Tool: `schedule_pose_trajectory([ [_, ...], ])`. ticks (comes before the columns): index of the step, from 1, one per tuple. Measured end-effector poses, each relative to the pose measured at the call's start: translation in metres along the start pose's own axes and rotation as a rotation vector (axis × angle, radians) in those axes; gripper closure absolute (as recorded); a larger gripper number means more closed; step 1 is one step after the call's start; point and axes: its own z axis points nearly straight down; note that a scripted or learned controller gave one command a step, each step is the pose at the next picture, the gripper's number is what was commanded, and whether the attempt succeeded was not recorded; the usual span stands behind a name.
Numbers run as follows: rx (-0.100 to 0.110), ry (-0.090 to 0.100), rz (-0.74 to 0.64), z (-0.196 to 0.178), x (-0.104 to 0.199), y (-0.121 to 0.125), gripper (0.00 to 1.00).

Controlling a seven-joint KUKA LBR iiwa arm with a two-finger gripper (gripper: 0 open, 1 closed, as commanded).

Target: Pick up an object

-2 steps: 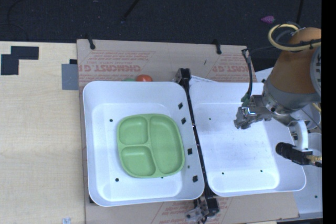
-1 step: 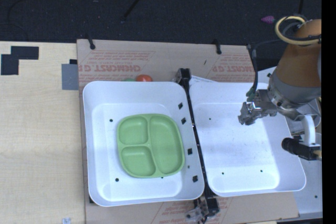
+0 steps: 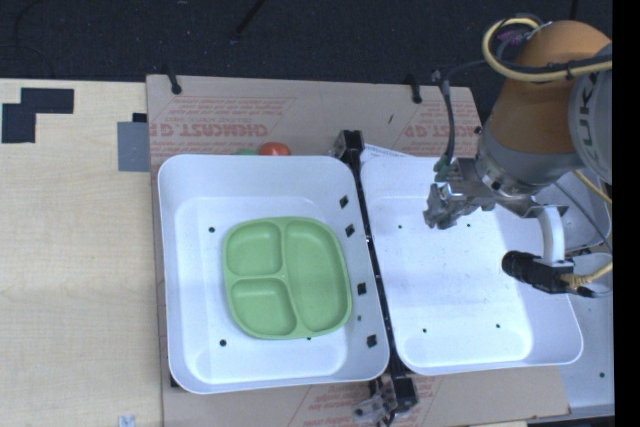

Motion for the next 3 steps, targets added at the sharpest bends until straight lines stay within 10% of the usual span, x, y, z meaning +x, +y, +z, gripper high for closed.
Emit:
schedule_pose_trajectory([
  [3,0.001,-0.001,-0.001,0.025,0.159,0.022,1.0],
])
